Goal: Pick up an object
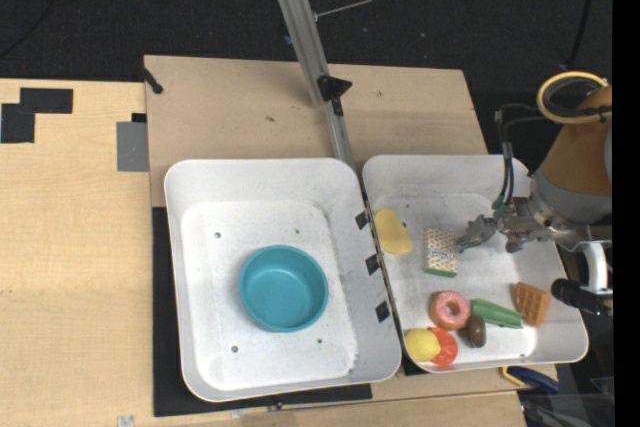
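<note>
My gripper hangs over the right bin, coming in from the right, with its grey fingers just to the right of a pale checkered block. Nothing shows between the fingers. Left of the block lies a yellow banana-like piece. Near the bin's front sit a pink donut, a green stick, a brown piece, a yellow and red fruit and an orange waffle-like piece.
The left bin holds a teal bowl. A metal rail slants down from the back to the gap between the bins. The arm's body stands at the right bin's right side.
</note>
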Controlling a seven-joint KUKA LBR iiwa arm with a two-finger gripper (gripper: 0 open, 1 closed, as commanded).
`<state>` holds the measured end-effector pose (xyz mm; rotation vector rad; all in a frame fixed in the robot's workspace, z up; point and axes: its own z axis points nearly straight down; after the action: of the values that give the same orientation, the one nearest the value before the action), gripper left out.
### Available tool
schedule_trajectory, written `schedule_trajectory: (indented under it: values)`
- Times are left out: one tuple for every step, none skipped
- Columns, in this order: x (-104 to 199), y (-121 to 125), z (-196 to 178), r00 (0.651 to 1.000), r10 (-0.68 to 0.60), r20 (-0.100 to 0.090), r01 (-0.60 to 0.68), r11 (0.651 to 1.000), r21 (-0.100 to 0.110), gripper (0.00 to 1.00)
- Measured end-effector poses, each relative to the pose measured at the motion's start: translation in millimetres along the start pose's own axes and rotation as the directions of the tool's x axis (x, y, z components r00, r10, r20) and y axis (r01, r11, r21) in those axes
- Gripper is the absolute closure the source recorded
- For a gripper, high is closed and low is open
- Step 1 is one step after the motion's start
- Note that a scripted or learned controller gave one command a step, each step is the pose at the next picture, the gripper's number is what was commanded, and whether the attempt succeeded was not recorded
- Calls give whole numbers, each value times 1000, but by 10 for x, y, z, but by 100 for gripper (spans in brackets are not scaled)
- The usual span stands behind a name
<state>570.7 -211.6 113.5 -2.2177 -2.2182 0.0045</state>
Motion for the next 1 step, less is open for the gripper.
schedule_trajectory:
  values:
    - [-9,13,-132,1000,1,2,-1,1000,-5,100]
